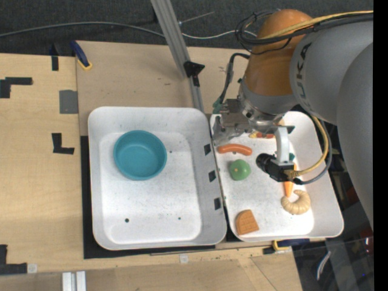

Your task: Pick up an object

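Camera view: gripper [242, 125] low over right bin [324, 220] at back-left corner; jaw state cannot tell. Orange sausage [234, 149] just below it, green ball [240, 170], bread slice [247, 222], croissant [296, 202] in same bin. Teal bowl [140, 154] in left bin [103, 223].

A wooden bench [36, 180] carries two white bins side by side. Black tape marks [60, 143] sit on its left part, beside a grey patch [68, 101]. A metal pole [176, 41] slants across the far side, where cables [91, 26] trail over dark floor.
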Controlling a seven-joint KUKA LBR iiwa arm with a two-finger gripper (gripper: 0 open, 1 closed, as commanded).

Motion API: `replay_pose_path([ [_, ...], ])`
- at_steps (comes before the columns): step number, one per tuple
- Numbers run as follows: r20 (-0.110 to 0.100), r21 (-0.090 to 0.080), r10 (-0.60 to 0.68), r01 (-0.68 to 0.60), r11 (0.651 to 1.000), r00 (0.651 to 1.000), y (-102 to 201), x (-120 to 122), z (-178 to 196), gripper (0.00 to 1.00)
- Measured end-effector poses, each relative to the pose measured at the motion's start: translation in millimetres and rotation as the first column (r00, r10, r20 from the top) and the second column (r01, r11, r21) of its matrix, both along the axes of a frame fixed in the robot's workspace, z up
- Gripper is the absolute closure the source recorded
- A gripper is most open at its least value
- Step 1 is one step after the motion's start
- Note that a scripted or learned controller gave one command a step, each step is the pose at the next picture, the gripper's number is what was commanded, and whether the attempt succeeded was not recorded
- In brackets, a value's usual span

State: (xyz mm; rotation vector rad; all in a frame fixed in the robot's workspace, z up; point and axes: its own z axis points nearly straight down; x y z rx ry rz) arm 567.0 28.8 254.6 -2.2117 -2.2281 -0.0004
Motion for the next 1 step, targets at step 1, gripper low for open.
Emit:
replay_pose_path([
  [1, -0.002, -0.002, -0.005, 0.005, 1.000, 1.000, 51.0, 6.7, -17.9, 1.00],
])
